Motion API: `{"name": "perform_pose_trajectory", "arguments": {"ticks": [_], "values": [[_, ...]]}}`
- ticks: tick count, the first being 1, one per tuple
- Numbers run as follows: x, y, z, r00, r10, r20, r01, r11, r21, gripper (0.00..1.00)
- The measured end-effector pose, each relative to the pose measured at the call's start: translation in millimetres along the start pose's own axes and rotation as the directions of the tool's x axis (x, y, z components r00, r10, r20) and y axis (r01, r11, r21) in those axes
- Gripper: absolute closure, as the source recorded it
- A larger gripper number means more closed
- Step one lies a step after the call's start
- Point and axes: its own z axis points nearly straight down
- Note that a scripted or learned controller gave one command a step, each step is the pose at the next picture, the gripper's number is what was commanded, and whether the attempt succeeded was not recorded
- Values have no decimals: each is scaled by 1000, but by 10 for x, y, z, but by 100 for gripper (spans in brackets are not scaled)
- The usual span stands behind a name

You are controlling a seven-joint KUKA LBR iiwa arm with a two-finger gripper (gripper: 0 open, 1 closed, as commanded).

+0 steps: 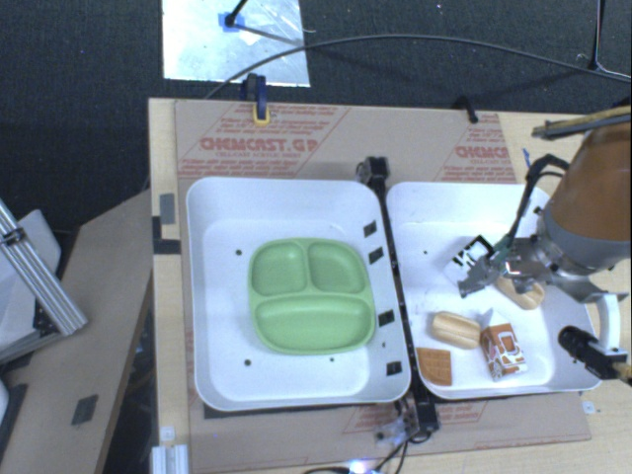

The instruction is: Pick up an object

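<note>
The end effector hangs low in the right bin, fingers spread, gripping nothing

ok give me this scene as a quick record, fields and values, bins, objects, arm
left bin: holds a green divided plate
right bin: holds a bread roll, a cracker, a small carton, a tan item
arm: reaches over the right bin
gripper: low in the right bin, beside the tan item; grasp cannot be judged
bench: brown board under both bins
</note>
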Motion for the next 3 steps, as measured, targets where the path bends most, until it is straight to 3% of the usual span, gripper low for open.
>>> {"name": "perform_pose_trajectory", "arguments": {"ticks": [2,3], "values": [[-75,-14,1062,1000,-1,2,1,1000,-6,0],[-70,-15,978,1000,2,1,-2,1000,-5,100]]}}
